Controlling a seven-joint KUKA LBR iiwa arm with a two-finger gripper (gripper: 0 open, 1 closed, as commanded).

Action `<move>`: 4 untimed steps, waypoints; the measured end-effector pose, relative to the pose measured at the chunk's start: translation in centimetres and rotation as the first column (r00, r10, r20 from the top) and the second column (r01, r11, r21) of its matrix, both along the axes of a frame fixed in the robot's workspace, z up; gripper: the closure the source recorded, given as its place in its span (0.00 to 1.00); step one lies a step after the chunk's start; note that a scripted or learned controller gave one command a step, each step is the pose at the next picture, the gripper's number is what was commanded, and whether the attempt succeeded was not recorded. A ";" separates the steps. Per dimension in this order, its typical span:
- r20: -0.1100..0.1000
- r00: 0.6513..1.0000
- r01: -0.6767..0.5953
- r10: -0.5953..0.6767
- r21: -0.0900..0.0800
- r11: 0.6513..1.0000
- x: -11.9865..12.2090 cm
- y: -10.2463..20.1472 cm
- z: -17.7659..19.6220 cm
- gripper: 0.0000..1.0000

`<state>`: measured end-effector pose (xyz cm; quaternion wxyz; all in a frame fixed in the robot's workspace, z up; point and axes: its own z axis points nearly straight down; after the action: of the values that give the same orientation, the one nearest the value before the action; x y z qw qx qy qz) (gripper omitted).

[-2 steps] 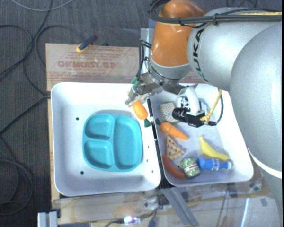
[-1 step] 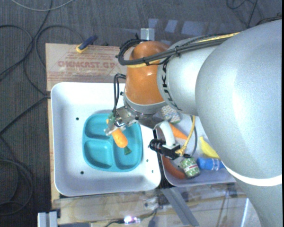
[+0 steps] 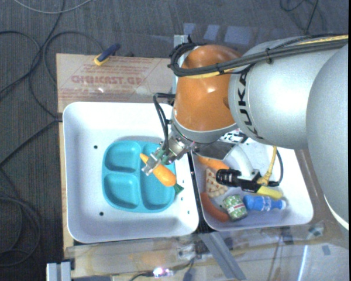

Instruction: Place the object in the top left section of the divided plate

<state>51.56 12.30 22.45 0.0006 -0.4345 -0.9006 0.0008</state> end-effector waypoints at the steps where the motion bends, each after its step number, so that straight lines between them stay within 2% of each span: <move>1: -0.001 1.000 -0.015 0.015 0.001 1.000 -2.0 2.2 1.1 1.00; 2: -0.001 1.000 -0.014 0.014 0.001 1.000 -2.0 2.2 1.1 0.00; 3: -0.001 0.947 -0.322 0.322 0.002 0.947 2.7 0.9 -6.9 0.00; 4: -0.001 0.947 -0.322 0.322 0.006 0.947 2.6 1.1 -6.0 1.00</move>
<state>54.20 13.36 16.43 0.0028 -0.2816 -0.9595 -0.0012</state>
